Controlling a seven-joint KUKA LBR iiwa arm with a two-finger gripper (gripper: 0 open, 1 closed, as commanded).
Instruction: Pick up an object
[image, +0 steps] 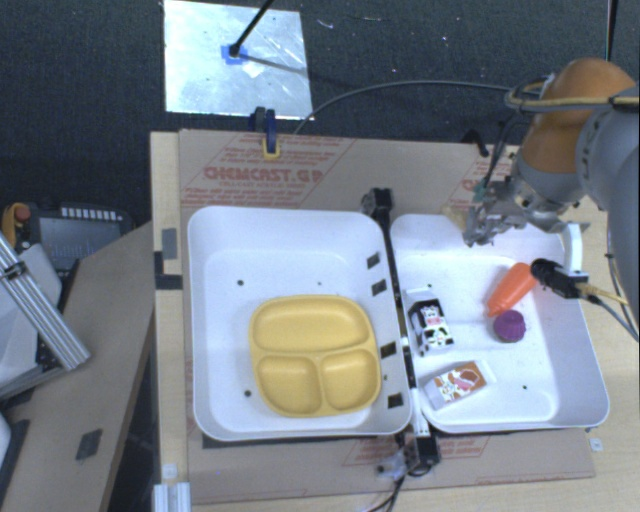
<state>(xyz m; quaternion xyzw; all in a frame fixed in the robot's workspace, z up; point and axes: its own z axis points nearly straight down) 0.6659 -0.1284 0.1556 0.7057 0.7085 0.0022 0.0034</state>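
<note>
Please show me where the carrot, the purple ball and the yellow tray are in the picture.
carrot (510, 287), camera view, middle of its orange body, in the right bin.
purple ball (510, 326), camera view, centre of its top, just below the carrot.
yellow tray (314, 322), camera view, bare floor of its large upper compartment, in the left bin.

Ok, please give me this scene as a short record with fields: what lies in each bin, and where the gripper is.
left bin: yellow divided tray, lying flat
right bin: orange carrot, purple ball, black-and-white cow-print item, flat picture card
carrot and ball: close together, carrot above the ball in the picture
cow-print item: near the divider between the bins
gripper: over the right bin's far edge, away from all four objects
held object: none seen between the fingers
</note>
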